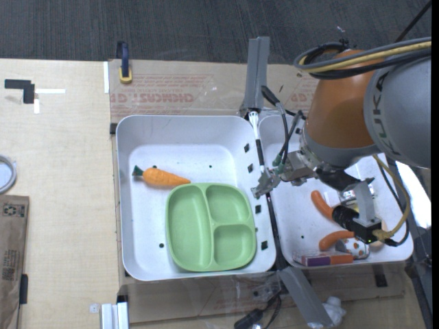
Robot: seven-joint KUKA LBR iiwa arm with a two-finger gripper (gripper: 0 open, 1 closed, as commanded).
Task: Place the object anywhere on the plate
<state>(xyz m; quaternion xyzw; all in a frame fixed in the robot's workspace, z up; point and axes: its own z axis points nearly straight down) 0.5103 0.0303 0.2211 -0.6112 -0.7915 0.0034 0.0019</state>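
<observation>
Here — carrot [162, 177] beside green plate [209, 226], left bin [137, 242]; hand [273, 178] near bins' divide.

The plate [209, 226] is plain pale green. The toy carrot [164, 177] is orange with a dark green top. The left bin [185, 146] and the right bin [295, 218] are white. The upper curved piece [320, 203] and the lower curved piece [335, 239] are orange. The arm [405, 115] is grey with an orange band. The desk [55, 218] is pale tan.

Carrot [162, 177] behind plate [206, 228] (just beside), both in left bin [192, 149].
</observation>
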